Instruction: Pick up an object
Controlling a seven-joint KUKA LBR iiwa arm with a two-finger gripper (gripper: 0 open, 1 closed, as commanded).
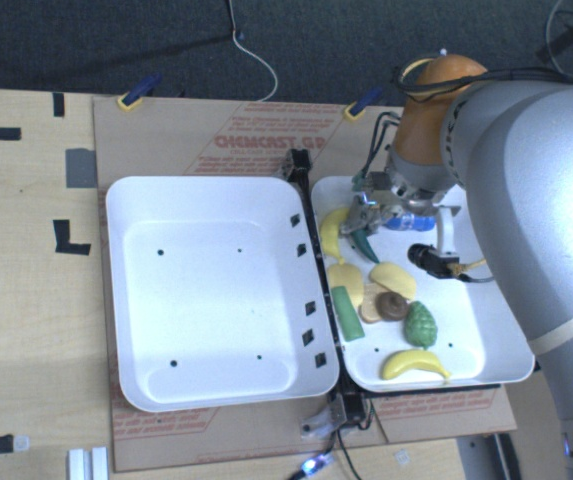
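Green pepper (364,240) lies slantwise right under the tool (366,211); I cannot tell whether the tool grips it.

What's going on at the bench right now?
The arm has its gripper low over the far end of the right bin, among a pile of toy food. A dark green piece lies right under it. A yellow banana sits near the front. The left bin sits alongside.
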